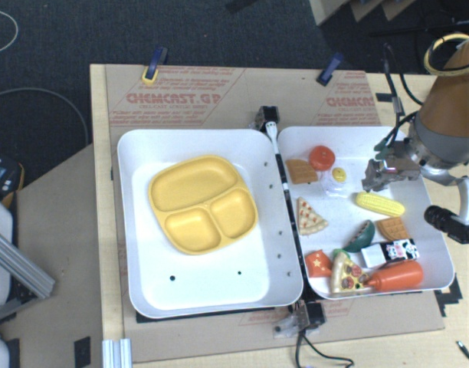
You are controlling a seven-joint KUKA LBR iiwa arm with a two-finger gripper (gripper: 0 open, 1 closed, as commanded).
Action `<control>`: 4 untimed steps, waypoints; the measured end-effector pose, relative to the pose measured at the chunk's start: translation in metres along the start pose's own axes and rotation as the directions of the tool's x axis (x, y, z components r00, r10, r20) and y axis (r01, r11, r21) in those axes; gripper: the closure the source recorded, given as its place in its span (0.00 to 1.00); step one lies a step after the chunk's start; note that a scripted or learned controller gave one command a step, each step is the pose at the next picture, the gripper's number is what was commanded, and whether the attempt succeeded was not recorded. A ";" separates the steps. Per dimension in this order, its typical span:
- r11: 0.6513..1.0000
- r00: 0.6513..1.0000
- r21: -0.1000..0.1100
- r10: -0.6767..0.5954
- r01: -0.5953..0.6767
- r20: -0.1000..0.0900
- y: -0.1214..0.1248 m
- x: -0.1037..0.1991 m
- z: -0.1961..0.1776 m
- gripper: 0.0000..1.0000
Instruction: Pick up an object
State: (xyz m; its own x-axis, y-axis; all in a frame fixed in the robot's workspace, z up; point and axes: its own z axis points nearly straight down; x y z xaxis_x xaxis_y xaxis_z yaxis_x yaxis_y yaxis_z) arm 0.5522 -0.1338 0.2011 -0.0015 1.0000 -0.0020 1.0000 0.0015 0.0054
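- The approach step is judged to be in hand: the grey metal claw (382,173) is seen at the right of the frame, just above the yellow plastic corn cob (379,203) in the right-hand shallow white bin (441,271)
- A short descent onto the cob is called for next
- Whether the claw is wide or narrow cannot be told, and nothing is seen held in it

The gripper (382,173) is hovering over the right bin (441,240), just above a yellow corn cob (379,203) and near a tomato (322,157). A yellow 3-compartment plate (202,203) is lying in the left bin (142,205).
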 end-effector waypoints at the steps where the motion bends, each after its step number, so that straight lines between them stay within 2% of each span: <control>1: 1.000 1.000 0.000 0.000 0.000 0.000 0.001 0.000 -0.025 1.00; 3: 1.000 1.000 0.008 -0.005 0.005 -0.005 0.002 0.115 -0.016 1.00; 4: 1.000 1.000 0.004 -0.005 0.005 -0.003 0.013 0.165 -0.010 1.00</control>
State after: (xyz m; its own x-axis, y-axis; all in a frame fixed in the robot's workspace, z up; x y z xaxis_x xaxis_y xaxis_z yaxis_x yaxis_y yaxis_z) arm 0.5650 0.0316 0.2106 -0.0061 1.0000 0.0014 1.0000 0.0061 0.0013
